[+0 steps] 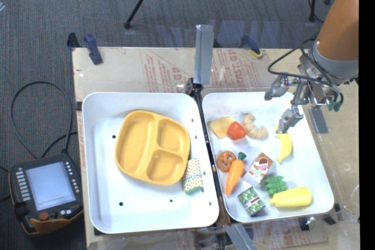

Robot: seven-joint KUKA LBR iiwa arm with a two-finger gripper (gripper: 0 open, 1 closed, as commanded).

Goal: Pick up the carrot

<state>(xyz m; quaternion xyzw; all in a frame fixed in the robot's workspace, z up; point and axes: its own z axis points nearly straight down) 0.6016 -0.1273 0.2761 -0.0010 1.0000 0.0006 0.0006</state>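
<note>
Near the left wall of the right bin [326,180], carrot [234,175] lying at a slant, green top up by a brown pretzel [225,160], a small patterned carton [259,167] just to its right. Up at the bin's far right side, gripper [284,107] above the floor with fingers spread and nothing between them, just over a banana [283,147], well apart from the carrot. Over in the left bin [98,184], yellow divided plate [153,147] with a small packet [193,175] touching its lower right rim.

Orange-banded grey arm [341,20], black cables looping around its metal wrist.
</note>
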